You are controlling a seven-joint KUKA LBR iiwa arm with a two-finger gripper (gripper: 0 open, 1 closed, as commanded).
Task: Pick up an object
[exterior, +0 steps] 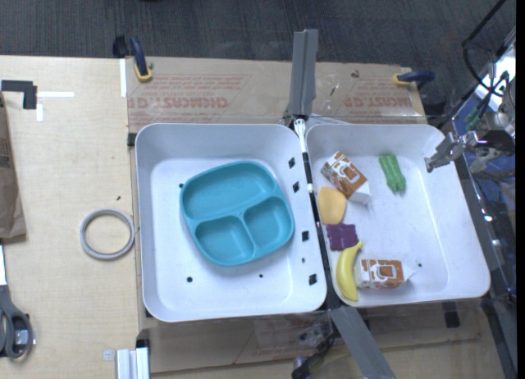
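bench (66,164): pale wood, tape ring (107,233) | floor (246,0): dark | claw (439,158): cannot tell

At about three o'clock, past the rim of the right bin (459,174), only the tip of the machine shows clearly — a gripper (436,161) of pale grey metal, thin and angular, with a bright sheen. Behind it sits a darker, blocky metal body, blurred by glare. Black cables loop at two o'clock — thin, curved lines against the dark floor.
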